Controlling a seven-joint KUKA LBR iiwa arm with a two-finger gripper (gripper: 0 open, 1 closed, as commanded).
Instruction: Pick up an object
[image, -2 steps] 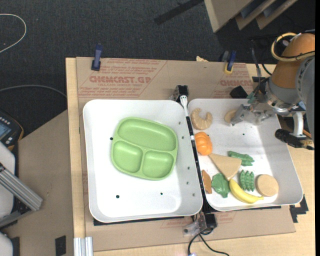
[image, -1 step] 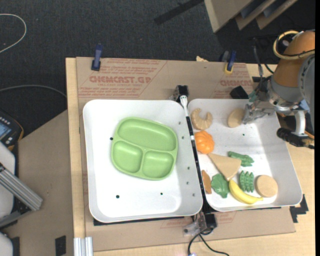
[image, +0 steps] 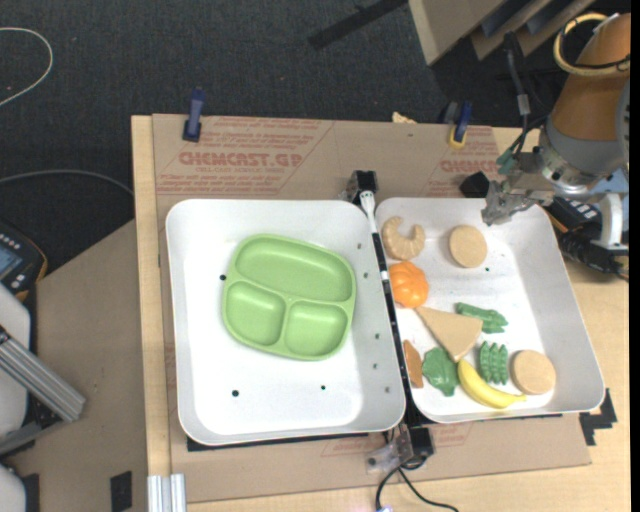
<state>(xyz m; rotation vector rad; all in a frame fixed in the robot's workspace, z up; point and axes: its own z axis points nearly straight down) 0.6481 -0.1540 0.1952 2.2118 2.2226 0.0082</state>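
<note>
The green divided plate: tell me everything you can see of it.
The green divided plate is pale green, matte, plastic-looking, with rounded corners. Raised ridges split it into three compartments: one long one on the far side, two smaller ones nearer the camera. It lies flat, slightly turned, near the middle of the left bin, with nothing in it.

Toy foods (image: 467, 330) scattered loose, flat in right bin (image: 565, 300)

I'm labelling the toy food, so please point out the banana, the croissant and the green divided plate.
banana (image: 487, 389): camera view, middle of its curve.
croissant (image: 403, 238): camera view, its centre.
green divided plate (image: 290, 262): camera view, large top compartment.
</note>
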